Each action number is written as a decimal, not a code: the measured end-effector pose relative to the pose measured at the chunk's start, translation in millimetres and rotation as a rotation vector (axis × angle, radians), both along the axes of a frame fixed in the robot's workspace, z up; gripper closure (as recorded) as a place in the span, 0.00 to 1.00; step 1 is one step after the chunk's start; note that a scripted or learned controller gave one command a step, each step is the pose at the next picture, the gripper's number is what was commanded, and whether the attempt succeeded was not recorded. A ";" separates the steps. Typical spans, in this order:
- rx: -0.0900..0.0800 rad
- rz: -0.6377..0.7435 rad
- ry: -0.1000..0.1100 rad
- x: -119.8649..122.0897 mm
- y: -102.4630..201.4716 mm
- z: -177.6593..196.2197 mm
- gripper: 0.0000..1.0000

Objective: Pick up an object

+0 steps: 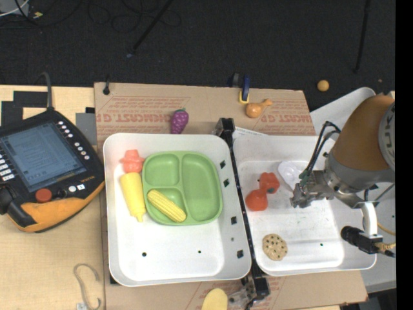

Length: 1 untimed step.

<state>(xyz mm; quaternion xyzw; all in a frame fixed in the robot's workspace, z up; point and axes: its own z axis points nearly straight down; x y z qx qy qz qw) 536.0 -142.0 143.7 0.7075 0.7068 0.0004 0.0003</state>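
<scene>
Lying left of the claw (pixel 301 197), red toy (pixel 261 192), right bin (pixel 322 254)

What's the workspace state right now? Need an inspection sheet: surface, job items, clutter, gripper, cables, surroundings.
Surface: two white bins side by side, left bin and right bin, on cardboard.
Job's things: left bin holds green divided plate with corn cob on it, yellow bottle beside the plate. Right bin holds red toy and cookie.
Clutter: purple grapes and orange pear-shaped toy on the cardboard.
Gripper: gripper low in right bin, right of the red toy; finger state unclear.
Cables: dark cables along the wrist.
Surroundings: teach pendant left of the bins.
</scene>
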 end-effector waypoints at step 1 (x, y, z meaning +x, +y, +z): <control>0.000 0.000 0.000 0.7 0.3 42.0 1.00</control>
